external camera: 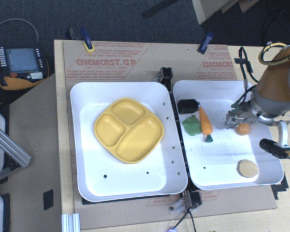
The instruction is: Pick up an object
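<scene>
Here, in the camera view, the gripper (236,121) hangs low in the right bin (217,175), right beside a small orange ball (242,128) near its right wall; whether its fingers are parted or closed on anything I cannot tell. The ball looks light, smooth and prone to roll, so pinch across its middle.

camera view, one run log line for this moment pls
gripper: low in right bin, beside orange ball | grasp: unconfirmed | same bin: carrot, broccoli, black block, cookie | left bin: yellow plate
</scene>
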Action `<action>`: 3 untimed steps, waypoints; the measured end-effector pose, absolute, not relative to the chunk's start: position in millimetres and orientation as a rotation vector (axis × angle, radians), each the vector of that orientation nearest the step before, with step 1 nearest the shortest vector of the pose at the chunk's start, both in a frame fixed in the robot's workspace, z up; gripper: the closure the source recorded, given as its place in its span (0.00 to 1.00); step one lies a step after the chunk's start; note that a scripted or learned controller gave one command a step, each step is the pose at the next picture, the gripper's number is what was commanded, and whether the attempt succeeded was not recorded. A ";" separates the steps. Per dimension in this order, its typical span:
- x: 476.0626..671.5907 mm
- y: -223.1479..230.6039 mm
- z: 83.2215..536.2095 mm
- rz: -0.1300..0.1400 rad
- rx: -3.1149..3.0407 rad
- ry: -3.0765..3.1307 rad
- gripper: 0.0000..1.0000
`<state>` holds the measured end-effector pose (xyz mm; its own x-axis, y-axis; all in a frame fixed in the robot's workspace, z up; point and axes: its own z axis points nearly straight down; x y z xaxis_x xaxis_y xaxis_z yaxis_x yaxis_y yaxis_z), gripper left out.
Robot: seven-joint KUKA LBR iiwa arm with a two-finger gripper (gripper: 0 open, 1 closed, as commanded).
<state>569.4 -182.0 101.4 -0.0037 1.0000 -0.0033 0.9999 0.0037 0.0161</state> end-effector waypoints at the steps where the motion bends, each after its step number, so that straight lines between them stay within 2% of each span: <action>1: 566.7 -179.8 164.4 0.005 2.215 2.218 1.00; 2: 568.5 -180.2 217.8 0.005 2.214 2.217 1.00; 3: 559.9 -127.4 227.8 0.002 2.217 2.229 1.00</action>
<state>559.9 -127.4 227.8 -0.0055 1.0000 0.0024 1.0000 0.0055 -0.0006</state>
